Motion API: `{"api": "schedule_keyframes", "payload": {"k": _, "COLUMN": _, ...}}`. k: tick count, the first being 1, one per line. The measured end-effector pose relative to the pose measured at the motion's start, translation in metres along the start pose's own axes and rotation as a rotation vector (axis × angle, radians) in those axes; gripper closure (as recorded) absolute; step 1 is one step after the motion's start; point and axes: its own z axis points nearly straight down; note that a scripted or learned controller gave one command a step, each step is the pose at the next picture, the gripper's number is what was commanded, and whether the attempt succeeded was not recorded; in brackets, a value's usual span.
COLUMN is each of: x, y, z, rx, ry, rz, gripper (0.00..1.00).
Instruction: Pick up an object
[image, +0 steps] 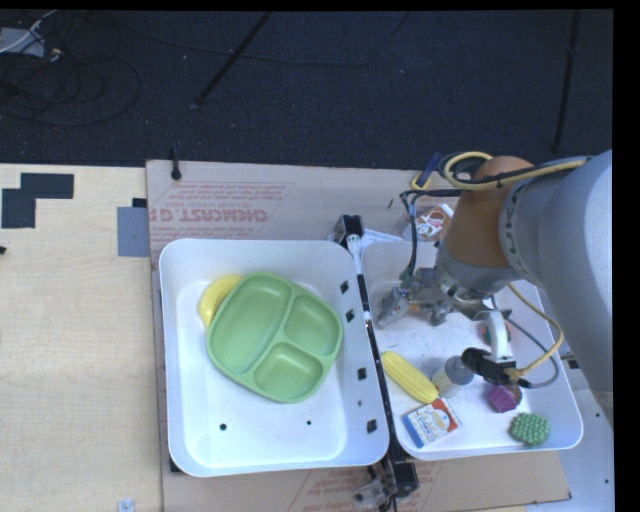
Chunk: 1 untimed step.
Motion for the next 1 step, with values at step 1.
{"api": "schedule_keyframes", "payload": {"k": 1, "x": 0.0460, "y": 0.0177, "z": -0.1009, "rx": -0.002, "ry": -0.001, "rz": 0.000, "gripper": 0.00}}
